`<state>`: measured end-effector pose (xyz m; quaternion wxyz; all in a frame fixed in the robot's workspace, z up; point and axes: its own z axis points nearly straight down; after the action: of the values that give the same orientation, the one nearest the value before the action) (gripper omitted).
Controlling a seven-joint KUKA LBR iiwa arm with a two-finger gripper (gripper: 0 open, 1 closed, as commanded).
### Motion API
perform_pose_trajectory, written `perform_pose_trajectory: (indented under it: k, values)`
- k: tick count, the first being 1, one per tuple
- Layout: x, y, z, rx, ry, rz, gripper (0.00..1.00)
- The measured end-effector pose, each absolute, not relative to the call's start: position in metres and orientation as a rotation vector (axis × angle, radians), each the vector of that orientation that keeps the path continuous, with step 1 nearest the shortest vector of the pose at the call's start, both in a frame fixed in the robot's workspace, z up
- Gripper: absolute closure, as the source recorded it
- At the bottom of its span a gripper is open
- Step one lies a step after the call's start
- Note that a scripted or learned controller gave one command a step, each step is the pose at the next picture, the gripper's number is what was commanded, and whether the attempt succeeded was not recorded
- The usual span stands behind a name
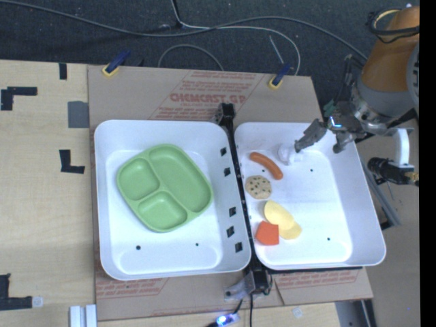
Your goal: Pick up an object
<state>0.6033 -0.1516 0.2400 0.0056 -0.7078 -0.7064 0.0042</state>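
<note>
The right bin [340, 210] holds a reddish sausage [266, 165], a round speckled cookie [258, 186], a yellow slice [280, 218] and an orange block [268, 234]. A small white piece [285, 154] lies by the sausage's far end. My gripper [323, 142] hangs over the bin's far right part, open, with nothing between its fingers. Its left finger [306, 140] points toward the white piece and stops just to the right of it.
A green three-compartment plate [163, 186] lies in the left bin [116, 244]. Black clips run along the wall between the bins [235, 196]. Cables cross the dark floor behind the bench. The arm's body [392, 73] stands over the right bin's far right corner.
</note>
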Motion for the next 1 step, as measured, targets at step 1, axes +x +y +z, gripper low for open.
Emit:
perform_pose_trajectory:
  k: [1]
  values:
    - [0.6058, -0.1512, 0.2473, -2.219, -2.222, 0.002, 0.0]
